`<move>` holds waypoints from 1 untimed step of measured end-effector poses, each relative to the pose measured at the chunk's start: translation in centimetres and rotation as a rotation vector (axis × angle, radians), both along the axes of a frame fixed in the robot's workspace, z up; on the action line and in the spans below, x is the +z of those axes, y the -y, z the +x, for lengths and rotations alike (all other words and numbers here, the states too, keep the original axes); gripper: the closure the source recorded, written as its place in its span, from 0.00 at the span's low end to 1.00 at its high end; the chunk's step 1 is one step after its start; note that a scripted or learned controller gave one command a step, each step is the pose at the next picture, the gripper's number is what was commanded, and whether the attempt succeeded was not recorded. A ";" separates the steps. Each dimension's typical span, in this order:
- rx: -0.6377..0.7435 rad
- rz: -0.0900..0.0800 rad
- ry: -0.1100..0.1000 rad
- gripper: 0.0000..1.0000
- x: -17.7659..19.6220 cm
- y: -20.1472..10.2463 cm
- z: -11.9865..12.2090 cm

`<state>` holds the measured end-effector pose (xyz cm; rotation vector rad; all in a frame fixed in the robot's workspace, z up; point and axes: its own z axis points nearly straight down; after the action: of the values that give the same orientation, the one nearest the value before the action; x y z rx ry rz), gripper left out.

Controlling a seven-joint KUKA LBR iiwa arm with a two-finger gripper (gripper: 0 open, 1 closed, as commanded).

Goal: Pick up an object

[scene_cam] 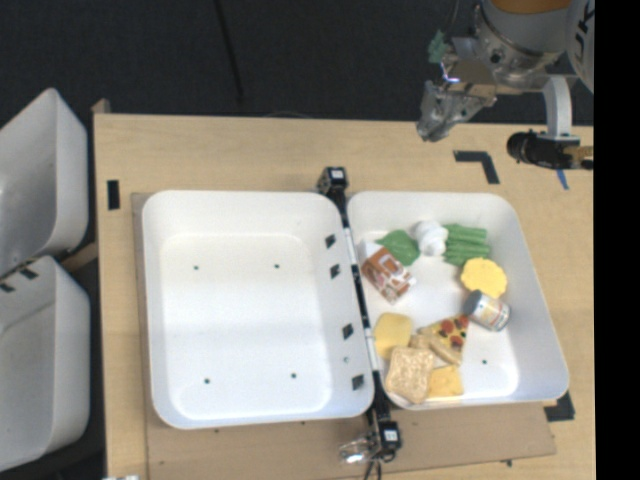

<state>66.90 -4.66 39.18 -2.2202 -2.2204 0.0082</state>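
The gripper (440, 118) hangs above the bench beyond the far rim of the right bin (530, 363); whether it is wide or narrow I cannot tell; nothing sits in it; the nearest pickable things, a white piece (431, 236) and a green toy (466, 243), lie toward the camera and below it.

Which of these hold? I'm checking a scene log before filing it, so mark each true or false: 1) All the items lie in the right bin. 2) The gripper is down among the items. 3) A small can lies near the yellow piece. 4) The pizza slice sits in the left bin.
1) True: the items, such as the cracker, lie in the right bin.
2) False: the gripper hangs over the bench beyond the bins.
3) True: the can lies beside the yellow piece.
4) False: the pizza slice sits in the right bin.
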 end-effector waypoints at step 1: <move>-0.003 -0.003 0.020 1.00 12.7 3.6 1.5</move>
<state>68.38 -8.24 51.86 -2.2345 -2.2290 -0.0112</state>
